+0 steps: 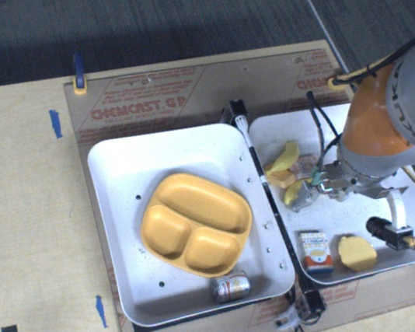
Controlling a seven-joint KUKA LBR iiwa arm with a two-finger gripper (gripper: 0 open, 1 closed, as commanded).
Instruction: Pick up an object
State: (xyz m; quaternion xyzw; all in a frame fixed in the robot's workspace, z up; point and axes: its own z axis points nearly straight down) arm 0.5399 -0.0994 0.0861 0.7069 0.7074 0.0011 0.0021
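So the gripper is down in the right bin, near its left wall. It's pointing at a small yellowish piece that sits just beside the tip, maybe touching it. I honestly can't tell how far open the gripper is or whether it has hold of anything, because the wrist and the arm sit right over it from this angle.

My read is that this is the reach-in or closing step of a pick and nothing has been lifted yet. If that little piece is the target, the next move needs a clean close around it and then a straight lift. The banana-shaped thing is close above it and could get nudged or pinched along with it.

Further out in the same bin, a small orange-and-white carton and a yellow chunk sit near the front wall, well apart from the tip. The left bin holds a big yellow divided tray and a can lying on its side.

The small piece is hard to make out (fruit toy? part grey?), and the arm covers part of the right bin's floor. Both bins sit on cardboard on the desk.
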